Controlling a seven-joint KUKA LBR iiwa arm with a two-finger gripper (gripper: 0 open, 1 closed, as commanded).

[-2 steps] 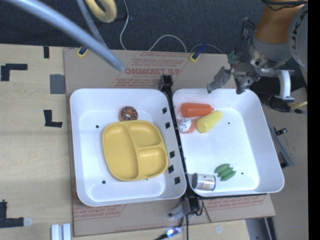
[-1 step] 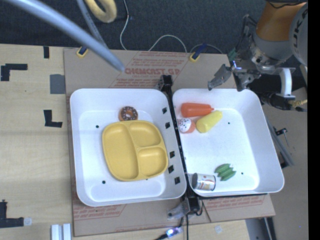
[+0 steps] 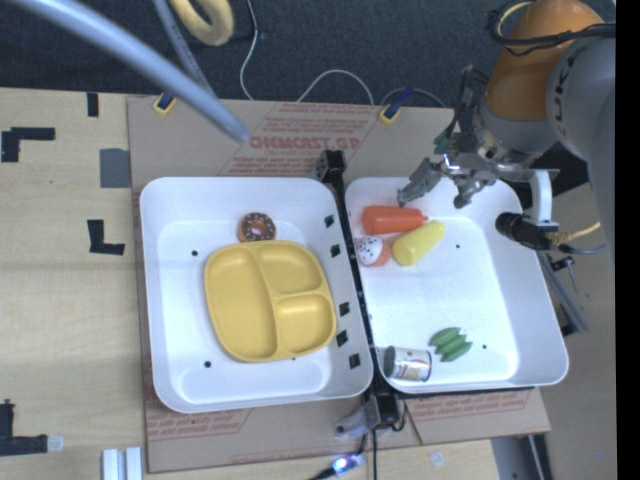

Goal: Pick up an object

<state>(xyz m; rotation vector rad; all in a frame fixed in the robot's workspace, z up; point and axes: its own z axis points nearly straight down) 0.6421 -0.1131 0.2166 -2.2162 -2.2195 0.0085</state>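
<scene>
- The carrot (image 3: 392, 219) lies along the far edge of the right bin (image 3: 500, 308), its left end toward the divider between the bins.
- Just in front of it, the yellow corn cob (image 3: 418, 243) lies at a slant, touching or nearly touching the carrot, and a small red-and-white ball (image 3: 369, 251) sits beside the cob's left end.
- The end effector (image 3: 444, 186) hangs over the bin's far edge, just right of the carrot, fingers spread and pinching nothing.
- Judged from here, the carrot is the likeliest target; the crowding is the risk, since a finger coming down between carrot and cob could nudge either one aside or land on top of it.
- The carrot's round, smooth body could also slip out of a pinch.
- Near the front edge lie a green pea pod (image 3: 450, 343) and a small can (image 3: 409, 364), well apart from the cluster.
- The left bin (image 3: 165, 268) holds a yellow divided plate (image 3: 268, 300) and a doughnut (image 3: 256, 228).
</scene>
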